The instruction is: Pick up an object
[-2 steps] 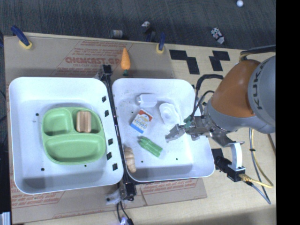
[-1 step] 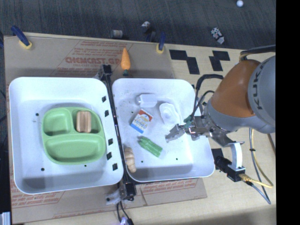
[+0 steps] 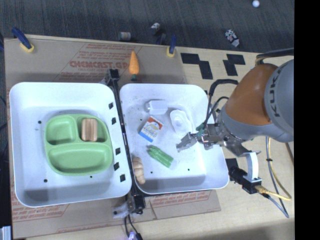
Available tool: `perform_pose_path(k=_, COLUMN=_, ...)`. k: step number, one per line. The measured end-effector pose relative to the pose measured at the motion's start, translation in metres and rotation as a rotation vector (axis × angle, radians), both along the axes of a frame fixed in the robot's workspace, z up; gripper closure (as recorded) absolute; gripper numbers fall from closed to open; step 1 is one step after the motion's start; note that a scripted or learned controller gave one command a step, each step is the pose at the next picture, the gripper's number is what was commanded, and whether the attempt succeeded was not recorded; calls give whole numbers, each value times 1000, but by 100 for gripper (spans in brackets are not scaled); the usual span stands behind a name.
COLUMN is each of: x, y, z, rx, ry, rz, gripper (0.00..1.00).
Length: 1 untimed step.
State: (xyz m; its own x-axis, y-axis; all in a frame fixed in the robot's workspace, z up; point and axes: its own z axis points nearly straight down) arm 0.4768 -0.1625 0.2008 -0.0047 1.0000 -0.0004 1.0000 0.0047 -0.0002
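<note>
Hovering jaws, near green object

Grey arm — orange band, black cables, yellow cable, metal fingers.

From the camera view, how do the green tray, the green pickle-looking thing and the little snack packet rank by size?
Largest to smallest:
1. green tray
2. green pickle-shaped item
3. snack packet
The last two look close, so their order is unsure.
</note>
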Motion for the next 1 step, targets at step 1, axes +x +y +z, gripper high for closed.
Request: perform_pose_path(k=1, x=0, y=0, z=0, rx=0, ry=0, rz=0, gripper=0)
